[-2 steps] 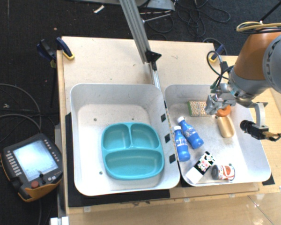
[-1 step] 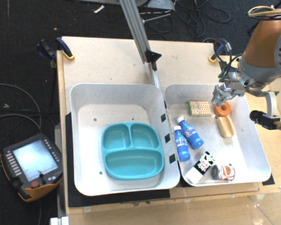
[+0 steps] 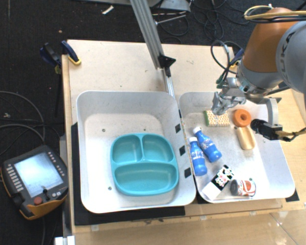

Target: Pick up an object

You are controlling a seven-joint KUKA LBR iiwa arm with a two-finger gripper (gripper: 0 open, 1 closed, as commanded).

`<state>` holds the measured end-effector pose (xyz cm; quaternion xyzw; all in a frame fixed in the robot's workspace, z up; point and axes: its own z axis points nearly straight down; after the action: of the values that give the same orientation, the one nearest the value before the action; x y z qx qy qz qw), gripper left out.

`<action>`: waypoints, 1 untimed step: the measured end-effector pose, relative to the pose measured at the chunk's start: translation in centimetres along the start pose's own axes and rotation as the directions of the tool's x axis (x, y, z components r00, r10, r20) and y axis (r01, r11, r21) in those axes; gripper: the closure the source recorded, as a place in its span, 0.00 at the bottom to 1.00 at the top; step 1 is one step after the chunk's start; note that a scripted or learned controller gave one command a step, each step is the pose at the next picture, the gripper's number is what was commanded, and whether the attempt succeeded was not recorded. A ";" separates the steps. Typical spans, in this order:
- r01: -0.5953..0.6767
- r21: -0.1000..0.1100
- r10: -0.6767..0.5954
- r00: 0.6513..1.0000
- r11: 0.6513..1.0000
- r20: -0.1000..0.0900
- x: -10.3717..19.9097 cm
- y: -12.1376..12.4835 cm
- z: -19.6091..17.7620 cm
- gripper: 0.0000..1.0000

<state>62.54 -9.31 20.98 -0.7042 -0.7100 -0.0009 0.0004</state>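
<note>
Camera view: a yellow sponge [image 3: 218, 118] lies at the far end of the right bin [image 3: 280, 162], beside an orange-capped tan bottle [image 3: 244, 129]. Just over its near corner hangs the gripper [image 3: 223, 105]; whether it pinches anything I cannot tell.

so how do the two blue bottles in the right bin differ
The left blue bottle lies almost straight up the view; the right blue bottle slants, base to the lower right. The right one looks slightly shorter. Both are blue, white-capped, lying flat, caps close together at the upper end.
</note>
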 end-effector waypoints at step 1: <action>0.000 0.001 0.000 1.000 1.000 0.000 5.1 0.7 0.6 1.00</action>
<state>63.19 -4.21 20.42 -0.7043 -0.7099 -0.0004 0.0008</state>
